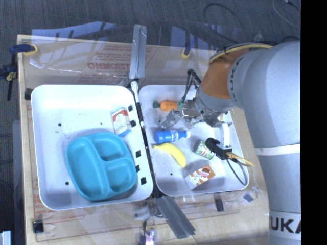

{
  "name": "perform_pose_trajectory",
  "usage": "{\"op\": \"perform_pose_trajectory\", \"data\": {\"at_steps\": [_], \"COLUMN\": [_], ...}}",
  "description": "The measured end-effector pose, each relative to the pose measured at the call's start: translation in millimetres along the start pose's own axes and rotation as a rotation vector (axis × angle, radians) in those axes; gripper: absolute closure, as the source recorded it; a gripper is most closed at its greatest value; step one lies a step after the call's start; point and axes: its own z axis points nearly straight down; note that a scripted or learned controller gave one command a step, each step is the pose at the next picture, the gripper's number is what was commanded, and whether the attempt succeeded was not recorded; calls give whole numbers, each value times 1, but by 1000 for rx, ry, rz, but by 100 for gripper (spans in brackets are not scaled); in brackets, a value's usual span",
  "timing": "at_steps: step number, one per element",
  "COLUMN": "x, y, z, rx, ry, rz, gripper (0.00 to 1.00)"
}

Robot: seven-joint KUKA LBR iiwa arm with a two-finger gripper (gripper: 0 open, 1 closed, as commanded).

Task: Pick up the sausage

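We are reaching the arm [240,86] into the right bin [153,182], and its jaws are hanging just behind the blue bottle [171,136], low over the bin floor. We cannot tell whether the jaws are released or clenched, because the wrist hardware is blocking the tips, and we are seeing nothing gripped in them.

We are taking the short orange piece [167,105] behind the blue bottle, near the bin's far wall, to be the sausage, though it is too small to be sure. It is lying flat beside the jaws rather than between them, so the pick is not yet made.

In front of the blue bottle a banana [174,154] is lying. To the right of the bottle a green can [204,149] is resting, well apart from the sausage and leaving the approach free. We are judging that the far wall is crowding the sausage, so a descent there is risking a scrape or a miss.
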Motion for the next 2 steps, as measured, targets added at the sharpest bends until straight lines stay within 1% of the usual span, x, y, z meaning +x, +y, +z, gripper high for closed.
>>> {"op": "perform_pose_trajectory", "data": {"at_steps": [1, 2], "x": [70, 72], "y": [21, 45], "z": [0, -1], "rx": [-8, -5], "ry": [-9, -12], "rz": [82, 47], "gripper": [0, 0]}}
